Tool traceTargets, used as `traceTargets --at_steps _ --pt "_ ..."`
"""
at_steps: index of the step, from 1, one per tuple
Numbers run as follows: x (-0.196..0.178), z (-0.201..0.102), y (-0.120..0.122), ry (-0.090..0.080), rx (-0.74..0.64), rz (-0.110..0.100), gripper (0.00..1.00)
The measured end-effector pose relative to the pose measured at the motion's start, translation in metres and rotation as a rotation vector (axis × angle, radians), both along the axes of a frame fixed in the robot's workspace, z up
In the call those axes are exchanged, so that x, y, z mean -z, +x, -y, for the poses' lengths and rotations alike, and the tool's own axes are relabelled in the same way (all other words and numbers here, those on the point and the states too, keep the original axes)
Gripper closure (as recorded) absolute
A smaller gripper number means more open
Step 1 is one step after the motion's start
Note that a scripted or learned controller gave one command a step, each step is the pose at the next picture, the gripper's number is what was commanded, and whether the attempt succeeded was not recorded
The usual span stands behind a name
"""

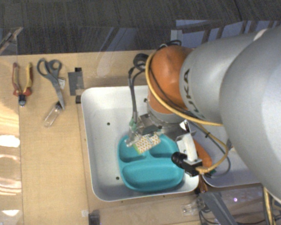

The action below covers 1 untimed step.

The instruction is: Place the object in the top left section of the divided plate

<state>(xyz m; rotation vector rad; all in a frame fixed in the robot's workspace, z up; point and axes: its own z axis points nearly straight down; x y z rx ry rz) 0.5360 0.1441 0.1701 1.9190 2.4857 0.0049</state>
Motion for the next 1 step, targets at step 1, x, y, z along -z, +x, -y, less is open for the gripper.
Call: traceTargets --at_steps 1 --pt "-0.0002 0.0002 0.0001 0.0 0.0 0.0 0.0"
